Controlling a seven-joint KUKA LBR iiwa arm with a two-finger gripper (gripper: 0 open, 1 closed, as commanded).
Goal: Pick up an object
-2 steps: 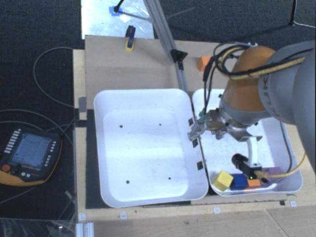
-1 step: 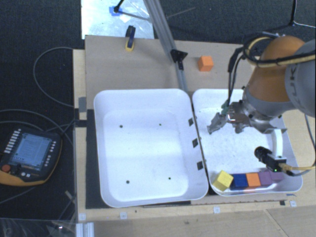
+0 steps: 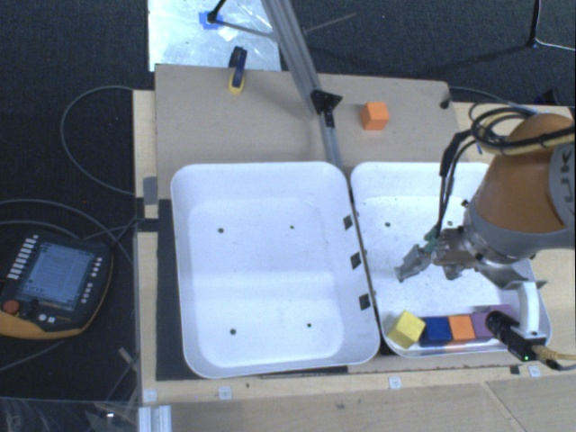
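Far left, off the worktop: teach pendant lying on dark floor w/ cables, out of the arm's way. Left bin sitting alongside the right one, nothing in it that I can make out; prob. serving as the drop side. Top of worktop: small blue-yellow clamp, a slanted metal pole crossing down to the bin seam, and a lone orange cube lying outside both bins, well apart from the arm. Right bin: blocks are crowding along the near wall, lined up yellow block, blue block, orange block, w/ a purple bit next to that. Likely they're sitting there because the bin floor slopes or they've been nudged to the edge; awkward for a grasp, wall close by. Pincer hanging over the bin's middle, above and apart from the row, fingers looking spread, nothing between them. Arm reaching in from the right, wrist tilting down toward the bin. Judgement: pick not yet made; yellow block seems the nearest candidate.
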